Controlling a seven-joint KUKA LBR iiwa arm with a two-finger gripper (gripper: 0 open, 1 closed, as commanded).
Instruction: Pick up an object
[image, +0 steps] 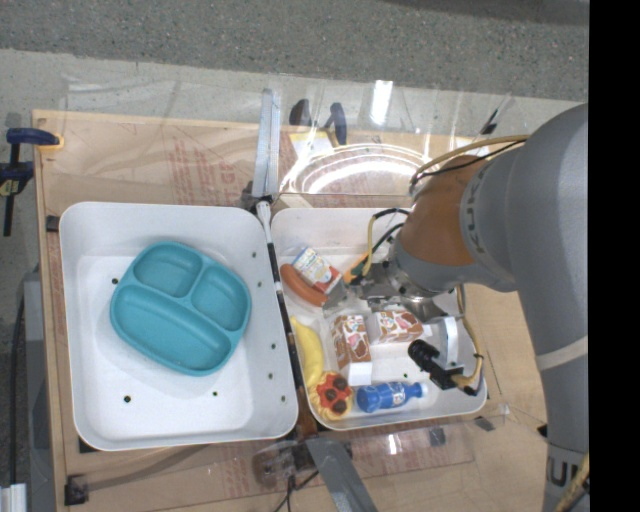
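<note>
**Gripper low over the right bin, just beside the sausage**

A red-orange sausage (303, 285) lies aslant in the upper left part of the right bin (335, 232), close to the wall that bin shares with its neighbour. A small white carton (314, 266) with coloured print sits against the sausage's upper side, touching it or nearly so. The gripper (347, 291) is down inside the same bin, just to the right of the sausage's lower end and below the carton. It is very close to both, but nothing can be seen held in it, and whether it is open or closed cannot be told from this angle.

Below the gripper lie two brown-and-white snack packets side by side, one (350, 339) nearer the middle of the bin and the other (397, 324) to its right, partly under the wrist. A yellow banana (311, 352) runs along the bin's left wall beneath the sausage. At the bottom edge are a red and orange toy (333, 393), a blue bottle (390, 396) lying on its side beside it, and a small white block (360, 373) just above the two.

The grey arm (530, 200) with its orange band reaches in from the right, covering the bin's right side.

The left bin (90, 400) holds a teal divided plate (180, 305), lying flat near its middle, well apart from the gripper.
</note>
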